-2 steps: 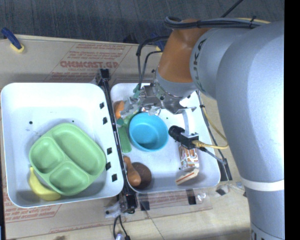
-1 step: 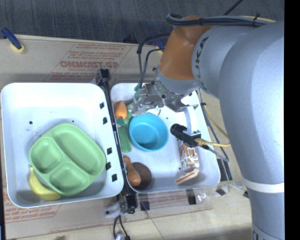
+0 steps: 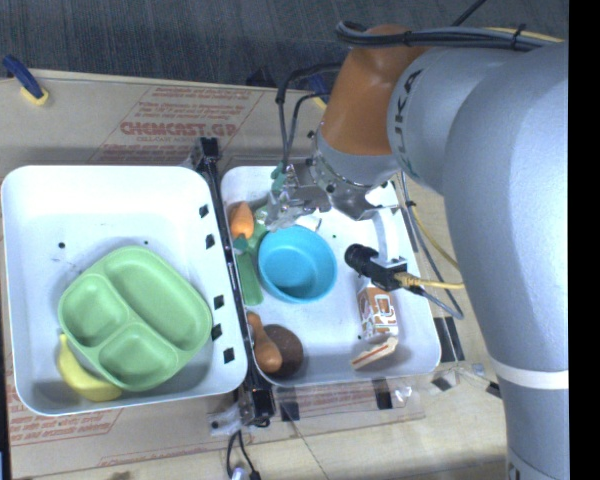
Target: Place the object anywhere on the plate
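The green divided plate [image 3: 135, 313] lies in the left bin [image 3: 40, 218], tilted over a yellow thing [image 3: 80, 378] at its lower left corner. My gripper [image 3: 292, 200] hangs over the top of the right bin [image 3: 420, 353], just above the blue bowl [image 3: 298, 263] and right of an orange carrot-like piece [image 3: 242, 220]. Nothing shows between its tips. The arm's grey and orange body covers the bin's upper right part.
In the right bin a green strip [image 3: 250, 278] lies along the left wall. A brown round thing [image 3: 285, 350] and a tan piece [image 3: 261, 336] sit at the front left. A brown and white carton [image 3: 378, 323] lies at the front right.
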`<state>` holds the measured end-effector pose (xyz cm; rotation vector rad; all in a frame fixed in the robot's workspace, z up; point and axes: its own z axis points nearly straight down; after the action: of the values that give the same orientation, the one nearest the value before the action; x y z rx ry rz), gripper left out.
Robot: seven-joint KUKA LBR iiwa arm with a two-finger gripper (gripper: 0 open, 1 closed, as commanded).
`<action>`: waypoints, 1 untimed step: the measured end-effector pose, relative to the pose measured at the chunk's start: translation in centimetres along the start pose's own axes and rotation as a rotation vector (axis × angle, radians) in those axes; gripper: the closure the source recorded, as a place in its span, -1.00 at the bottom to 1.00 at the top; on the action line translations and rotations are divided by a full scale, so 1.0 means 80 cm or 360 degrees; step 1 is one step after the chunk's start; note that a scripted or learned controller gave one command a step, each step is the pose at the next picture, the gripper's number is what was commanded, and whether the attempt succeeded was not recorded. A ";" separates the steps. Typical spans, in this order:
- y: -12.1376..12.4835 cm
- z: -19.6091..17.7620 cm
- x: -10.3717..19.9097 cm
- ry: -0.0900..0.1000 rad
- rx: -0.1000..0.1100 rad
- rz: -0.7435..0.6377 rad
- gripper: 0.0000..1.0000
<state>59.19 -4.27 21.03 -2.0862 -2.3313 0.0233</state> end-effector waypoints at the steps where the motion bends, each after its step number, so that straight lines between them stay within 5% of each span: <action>1: -0.003 -0.016 0.025 0.0000 -0.0016 0.0148 1.00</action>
<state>58.72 -2.28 22.33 -2.1978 -2.2368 0.0121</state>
